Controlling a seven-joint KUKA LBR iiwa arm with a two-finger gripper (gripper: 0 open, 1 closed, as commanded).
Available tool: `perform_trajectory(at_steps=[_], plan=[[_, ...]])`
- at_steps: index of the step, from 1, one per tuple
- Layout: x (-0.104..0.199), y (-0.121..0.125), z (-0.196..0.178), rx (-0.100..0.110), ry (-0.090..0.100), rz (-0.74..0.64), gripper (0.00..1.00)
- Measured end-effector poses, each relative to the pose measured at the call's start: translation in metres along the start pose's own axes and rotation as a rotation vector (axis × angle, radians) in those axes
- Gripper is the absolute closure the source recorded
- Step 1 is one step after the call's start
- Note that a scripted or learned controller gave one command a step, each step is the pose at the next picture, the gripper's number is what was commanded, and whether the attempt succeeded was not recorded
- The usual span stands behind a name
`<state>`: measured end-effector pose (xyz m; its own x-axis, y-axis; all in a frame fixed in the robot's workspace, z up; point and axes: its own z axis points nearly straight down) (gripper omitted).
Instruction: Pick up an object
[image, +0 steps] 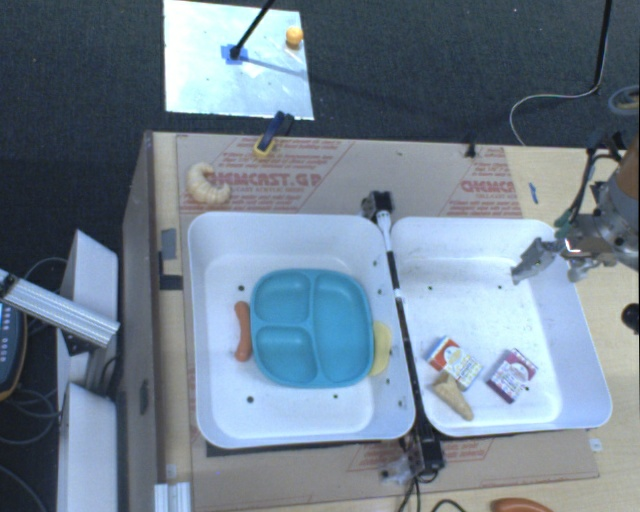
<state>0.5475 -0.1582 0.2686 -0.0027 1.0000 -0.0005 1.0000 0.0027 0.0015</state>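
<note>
Three small things lie close together in the near part of the right bin (580, 375): a little white carton (454, 361) with red and orange print, tilted on the bin floor; a tan wedge (452, 395) just below it, touching or nearly touching the carton's lower edge; and a dark red packet (511, 375) with a pale label, lying flat just to the right of the other two. None of them is between the gripper's fingers. The gripper (530, 262) hangs over the far right part of the same bin, up and to the right of the three things and well apart from them; whether it is parted or closed cannot be told from this angle. In the left bin (215, 300) sits a blue divided plate (310, 327), with an orange sausage (242, 331) lying just beside its left rim and a yellow piece (382, 347) showing at its right rim.
</note>
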Motion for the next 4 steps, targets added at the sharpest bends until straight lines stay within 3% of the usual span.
perform_trajectory(at_steps=[1, 2, 3, 4], plan=[[-0.047, -0.006, 0.184, -0.001, -0.001, 0.002, 0.00], [-0.033, 0.099, 0.163, -0.004, 0.000, -0.001, 0.00], [0.018, 0.048, 0.178, 0.001, 0.001, -0.002, 0.00], [-0.021, 0.018, 0.184, 0.001, -0.001, 0.002, 0.00]])
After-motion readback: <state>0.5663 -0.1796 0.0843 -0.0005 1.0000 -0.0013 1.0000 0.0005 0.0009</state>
